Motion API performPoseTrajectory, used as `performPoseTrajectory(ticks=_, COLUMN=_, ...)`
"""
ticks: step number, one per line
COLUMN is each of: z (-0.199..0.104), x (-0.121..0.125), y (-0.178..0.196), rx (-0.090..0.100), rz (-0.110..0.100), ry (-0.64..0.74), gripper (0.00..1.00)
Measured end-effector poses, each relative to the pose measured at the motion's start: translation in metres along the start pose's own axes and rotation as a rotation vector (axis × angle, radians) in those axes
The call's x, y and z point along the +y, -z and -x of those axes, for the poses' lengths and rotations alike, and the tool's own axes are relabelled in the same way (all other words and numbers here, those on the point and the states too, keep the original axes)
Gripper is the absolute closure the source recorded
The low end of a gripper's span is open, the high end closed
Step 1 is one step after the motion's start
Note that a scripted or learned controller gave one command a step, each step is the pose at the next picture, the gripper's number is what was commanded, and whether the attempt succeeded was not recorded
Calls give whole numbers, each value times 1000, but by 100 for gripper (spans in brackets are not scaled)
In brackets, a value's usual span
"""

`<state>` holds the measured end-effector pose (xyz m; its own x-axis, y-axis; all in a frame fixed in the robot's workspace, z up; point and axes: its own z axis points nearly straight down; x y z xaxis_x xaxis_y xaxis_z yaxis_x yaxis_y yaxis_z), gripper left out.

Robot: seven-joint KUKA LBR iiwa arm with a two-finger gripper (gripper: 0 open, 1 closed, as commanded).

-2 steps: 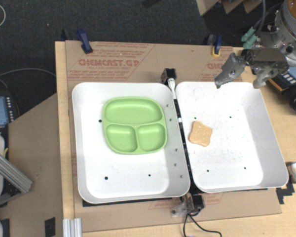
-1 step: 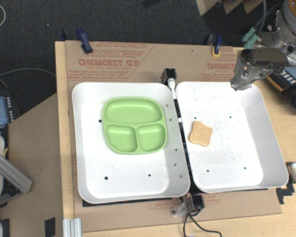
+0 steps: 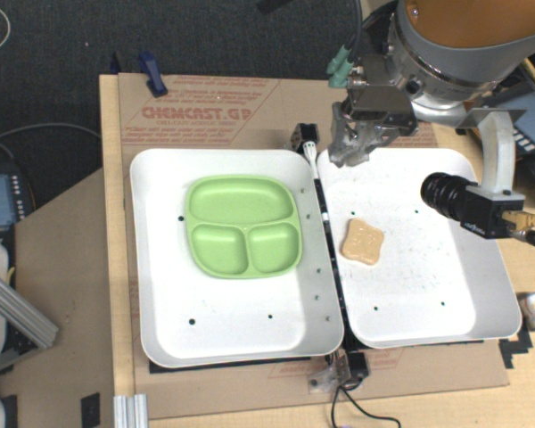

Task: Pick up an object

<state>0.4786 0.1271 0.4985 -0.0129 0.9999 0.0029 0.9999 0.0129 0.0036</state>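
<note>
A tan, toast-like piece (image 3: 363,242) lies flat in the right bin (image 3: 428,310), close to its left wall. A green divided plate (image 3: 243,226) rests in the left bin (image 3: 223,328). My gripper (image 3: 349,152) hangs over the back left corner of the right bin, well behind the tan piece and apart from it. Nothing shows between its fingers, and the wrist above hides much of them.
A black cylindrical camera (image 3: 459,201) on a white bracket juts over the right bin's right side. The bins sit on a cardboard sheet (image 3: 205,110) with a blue clip (image 3: 152,72) at its back. Cables and a clamp (image 3: 343,377) lie at the front edge.
</note>
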Motion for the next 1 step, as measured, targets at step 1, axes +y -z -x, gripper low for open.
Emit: performPoseTrajectory(ticks=1, z=21, x=0, y=-81, rx=-5, rz=-12, ry=-16, gripper=100)
